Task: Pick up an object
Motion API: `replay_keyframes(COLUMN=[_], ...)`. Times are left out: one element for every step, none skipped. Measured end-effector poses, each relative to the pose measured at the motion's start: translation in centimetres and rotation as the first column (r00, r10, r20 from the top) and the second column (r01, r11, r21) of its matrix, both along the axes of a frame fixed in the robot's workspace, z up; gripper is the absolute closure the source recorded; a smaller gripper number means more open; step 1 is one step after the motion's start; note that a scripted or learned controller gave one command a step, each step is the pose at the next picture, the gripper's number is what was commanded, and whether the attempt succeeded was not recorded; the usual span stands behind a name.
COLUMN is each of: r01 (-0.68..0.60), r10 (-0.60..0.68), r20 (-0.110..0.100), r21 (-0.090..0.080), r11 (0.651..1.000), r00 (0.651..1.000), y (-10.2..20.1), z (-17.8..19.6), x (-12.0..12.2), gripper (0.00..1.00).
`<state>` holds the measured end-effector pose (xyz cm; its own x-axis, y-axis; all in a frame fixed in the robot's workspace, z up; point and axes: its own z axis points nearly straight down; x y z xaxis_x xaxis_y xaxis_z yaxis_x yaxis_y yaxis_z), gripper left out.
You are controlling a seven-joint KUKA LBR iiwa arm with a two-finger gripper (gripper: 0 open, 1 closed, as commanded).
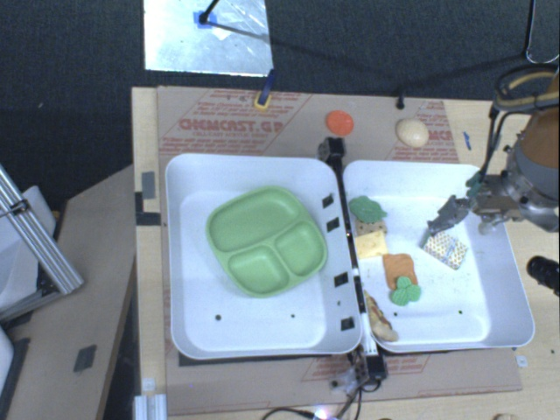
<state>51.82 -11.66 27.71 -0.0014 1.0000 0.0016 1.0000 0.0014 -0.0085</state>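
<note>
You have the gripper (444, 223) reaching in from the right over the right bin (503, 322), hanging just above a small white packet with a dotted pattern (446, 250) that lies in the bin's right-hand half. You cannot tell from this angle how far the fingers are parted, and nothing shows between them. Toward the bin's left side you will see a green broccoli piece (367, 208) at the far end, a pale yellow block (371, 241) just near of it, then an orange block (398, 269) touching a small green leafy piece (406, 293), and a tan, bread-like piece (379, 317) by the nearest left corner. The left bin (188, 322) holds a green divided plate (266, 240).
</note>
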Motion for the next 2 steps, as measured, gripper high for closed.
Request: replay_keyframes(r01=[-0.002, 0.0], r10=[0.002, 0.0], r20=[0.01, 0.007], r21=[-0.002, -0.001], r11=[1.0, 1.0], r00=[1.0, 1.0], y=[0.0, -0.1], z=[0.5, -4.6], x=[0.2, -0.8], gripper=[0.0, 0.0])
